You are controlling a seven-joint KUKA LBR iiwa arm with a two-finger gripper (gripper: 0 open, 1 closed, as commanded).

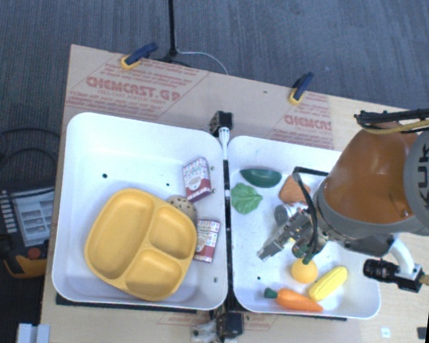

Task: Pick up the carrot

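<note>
The carrot (298, 300), orange with a green stub at its left end, lies along the front wall of the right bin (353, 311). My gripper (284, 248) hangs over the middle of that bin, up and to the left of the carrot and apart from it. Its fingers (268, 249) are spread, and nothing sits between them. A yellow lemon (304, 271) and a corn cob (327, 283) lie between the gripper and the carrot.
A green leaf (246, 200), a dark green vegetable (261, 176) and an orange piece (292, 190) lie at the back of the right bin. The left bin (92, 142) holds a yellow divided plate (145, 243), two snack packets (197, 178) and a cookie (184, 204).
</note>
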